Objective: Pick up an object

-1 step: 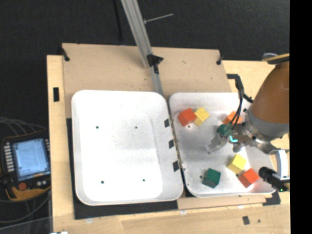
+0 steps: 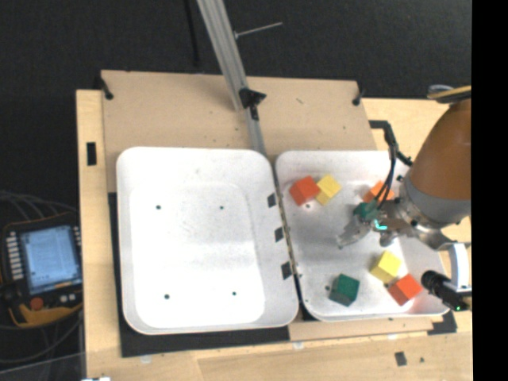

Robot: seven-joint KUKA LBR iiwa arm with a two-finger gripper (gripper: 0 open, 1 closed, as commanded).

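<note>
You have six small objects in the right bin [image 2: 317, 312], and which one you take depends on where each lies from the gripper [image 2: 349, 236]. Begin at the near edge. The green block [image 2: 344, 289] sits low in the bin, toward the near rim, below the fingertips and a touch to their left. Just right of it and a little farther back is a yellow block [image 2: 387, 266], with an orange-red block [image 2: 404, 289] close against its lower right, near the bin's right corner.

The gripper hangs over the middle of the right bin, on the arm that comes in from the right with its orange band [image 2: 444, 161] above. Its fingers slant down and to the left. From this angle you cannot tell how far they are parted, and nothing is seen between them, so treat it as carrying nothing.

Past the gripper, toward the far rim, a red block [image 2: 303, 190] and a second yellow block [image 2: 328, 187] sit touching, up and to the left of the fingertips. A small orange piece [image 2: 379, 190] peeks out beside the wrist, partly hidden.

The green block stands apart from its neighbours, which in my judgement makes it the cleanest target: it calls for a short move toward the near rim. The left bin [image 2: 198, 236] plays no part.
</note>
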